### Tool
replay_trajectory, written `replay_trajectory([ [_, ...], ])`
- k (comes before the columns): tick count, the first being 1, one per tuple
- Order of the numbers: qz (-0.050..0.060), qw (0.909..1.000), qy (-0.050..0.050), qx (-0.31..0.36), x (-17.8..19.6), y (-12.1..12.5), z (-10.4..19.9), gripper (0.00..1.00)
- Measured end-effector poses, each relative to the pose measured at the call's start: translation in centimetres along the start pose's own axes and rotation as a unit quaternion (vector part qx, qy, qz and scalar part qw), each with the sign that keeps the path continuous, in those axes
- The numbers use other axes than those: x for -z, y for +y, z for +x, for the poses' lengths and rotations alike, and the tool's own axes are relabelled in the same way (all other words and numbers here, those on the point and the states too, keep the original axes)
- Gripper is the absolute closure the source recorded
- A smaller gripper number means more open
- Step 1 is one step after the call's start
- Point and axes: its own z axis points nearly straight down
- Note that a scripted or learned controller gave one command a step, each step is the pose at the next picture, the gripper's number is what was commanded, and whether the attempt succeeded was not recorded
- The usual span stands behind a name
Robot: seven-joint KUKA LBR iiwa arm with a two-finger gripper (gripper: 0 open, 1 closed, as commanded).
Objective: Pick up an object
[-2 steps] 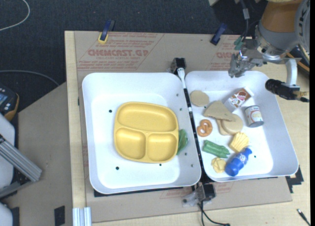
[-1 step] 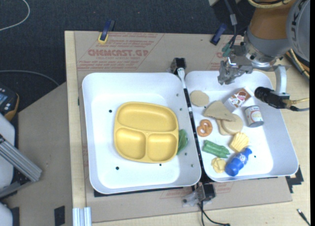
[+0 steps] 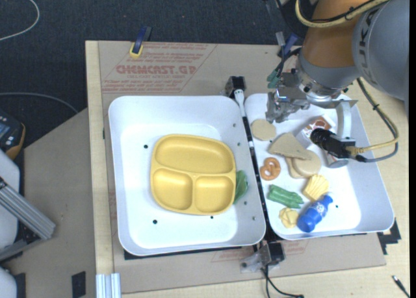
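- Over the right bin (image 3: 374,189), our gripper (image 3: 281,110) hovers; we cannot tell its state.
- Just below lies a tan disc (image 3: 262,130).
- Approach step, we judge; next, descend squarely.

Toy food heaped in right bin (image 3: 370,206): tan wedge (image 3: 290,145) mid-pile, flat; pretzel (image 3: 270,169) and green bean (image 3: 285,195) left of it; blue bottle (image 3: 315,213) near front rim, tilted; round cracker (image 3: 262,129) toward back-left.
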Motion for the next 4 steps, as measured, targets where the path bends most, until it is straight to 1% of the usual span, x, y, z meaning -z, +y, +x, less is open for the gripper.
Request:
replay_trajectory([
  [1, 0.0, 1.0, 0.0, 0.0, 0.2, -3.9, 4.6, 1.0],
  [2, 0.0, 1.0, 0.0, -0.001, 1.0, -5.6, 8.3, 1.0],
  [3, -0.003, 1.0, -0.001, -0.003, 0.9, -4.7, 7.6, 1.0],
  [4, 0.0, 1.0, -0.001, -0.003, -0.6, -4.4, 7.7, 1.0],
])
